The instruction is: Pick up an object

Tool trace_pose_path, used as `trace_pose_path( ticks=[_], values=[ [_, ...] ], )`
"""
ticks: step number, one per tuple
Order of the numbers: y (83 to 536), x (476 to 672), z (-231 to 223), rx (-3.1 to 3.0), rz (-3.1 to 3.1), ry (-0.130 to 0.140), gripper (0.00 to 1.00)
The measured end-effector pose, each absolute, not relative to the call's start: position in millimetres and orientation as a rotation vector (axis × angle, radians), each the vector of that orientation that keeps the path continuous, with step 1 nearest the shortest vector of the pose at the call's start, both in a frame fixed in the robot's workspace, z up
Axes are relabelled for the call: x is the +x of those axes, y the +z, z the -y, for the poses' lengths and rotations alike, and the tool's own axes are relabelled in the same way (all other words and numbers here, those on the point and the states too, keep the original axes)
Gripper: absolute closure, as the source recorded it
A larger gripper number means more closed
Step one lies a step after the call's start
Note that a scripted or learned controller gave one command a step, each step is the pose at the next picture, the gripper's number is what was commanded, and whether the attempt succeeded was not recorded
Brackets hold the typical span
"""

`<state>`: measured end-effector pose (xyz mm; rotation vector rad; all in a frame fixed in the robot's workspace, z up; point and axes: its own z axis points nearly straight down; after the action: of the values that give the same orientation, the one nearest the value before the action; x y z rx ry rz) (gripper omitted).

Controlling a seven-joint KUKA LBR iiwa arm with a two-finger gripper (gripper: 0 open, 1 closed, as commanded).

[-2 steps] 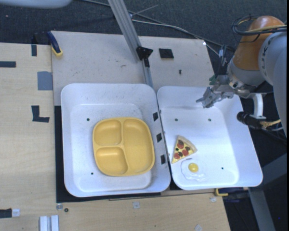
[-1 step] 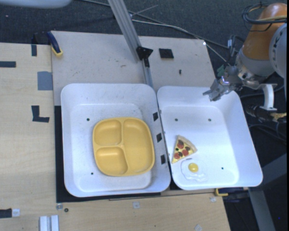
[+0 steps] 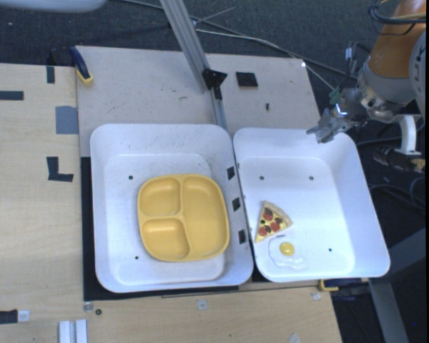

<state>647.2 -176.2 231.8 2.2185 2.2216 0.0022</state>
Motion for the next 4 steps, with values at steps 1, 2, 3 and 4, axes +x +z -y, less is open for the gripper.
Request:
trace_pose_path(
  ticks=[1, 2, 3, 4],
  values=[
    [234, 654.0, 126, 2.215, -2.228, 0.0, 1.0],
    [223, 649.6, 79, 2.218, -2.227, -0.002, 1.0],
    [231, 648.5, 31, 2.217, -2.228, -0.001, 1.0],
    [223, 637.2, -30, 2.216, -2.231, -0.003, 1.0]
  ],
)
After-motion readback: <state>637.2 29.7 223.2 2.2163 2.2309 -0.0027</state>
